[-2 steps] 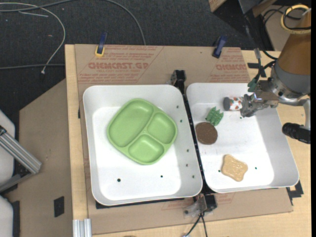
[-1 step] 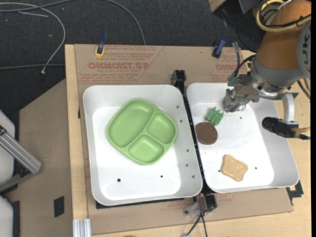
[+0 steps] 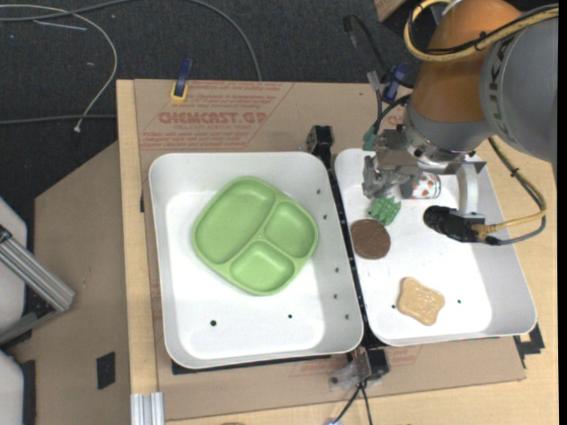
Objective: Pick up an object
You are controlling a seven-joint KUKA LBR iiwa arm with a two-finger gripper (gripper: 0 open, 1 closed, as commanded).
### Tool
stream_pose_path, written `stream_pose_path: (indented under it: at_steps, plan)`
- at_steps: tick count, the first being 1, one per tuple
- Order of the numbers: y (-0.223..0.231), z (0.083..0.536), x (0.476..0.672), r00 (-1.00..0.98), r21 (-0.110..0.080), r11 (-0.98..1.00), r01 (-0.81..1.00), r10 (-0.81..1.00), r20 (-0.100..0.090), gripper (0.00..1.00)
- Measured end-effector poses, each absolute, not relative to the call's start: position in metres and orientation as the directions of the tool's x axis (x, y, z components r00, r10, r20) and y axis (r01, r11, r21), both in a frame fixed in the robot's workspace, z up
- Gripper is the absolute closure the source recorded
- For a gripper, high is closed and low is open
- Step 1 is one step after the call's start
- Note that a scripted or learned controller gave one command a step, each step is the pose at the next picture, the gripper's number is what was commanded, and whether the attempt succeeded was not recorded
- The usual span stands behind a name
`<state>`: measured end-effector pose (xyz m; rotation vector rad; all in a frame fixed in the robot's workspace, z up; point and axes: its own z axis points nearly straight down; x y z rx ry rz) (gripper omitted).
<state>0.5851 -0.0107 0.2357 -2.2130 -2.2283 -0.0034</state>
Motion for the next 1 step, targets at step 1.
stream_pose_path:
  at_steps: [1]
  plan:
    - [0.0358, 0.2309, 0.5934, -0.006, 0.001, 0.006, 1.0, 1.0, 0.002, 1.0]
